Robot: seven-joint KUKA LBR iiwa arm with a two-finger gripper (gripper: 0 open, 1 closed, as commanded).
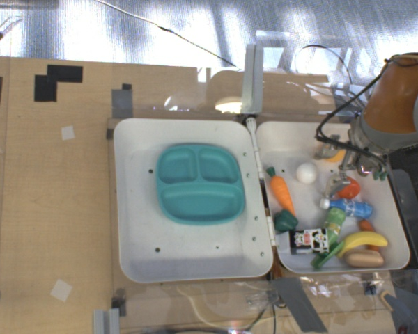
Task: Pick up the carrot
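carrot (pixel 282 193) in right bin (pixel 403 256), pincer (pixel 343 181) nearby, apart.

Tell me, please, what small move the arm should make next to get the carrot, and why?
Probably shift the gripper leftward in the view: it hangs over the red piece, while the carrot lies apart by the right bin's left wall.

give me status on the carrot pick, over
Claw over right bin's back right part, nothing seen in it. Orange toy carrot with green top lies by the left wall, untouched. Small white ball between them.
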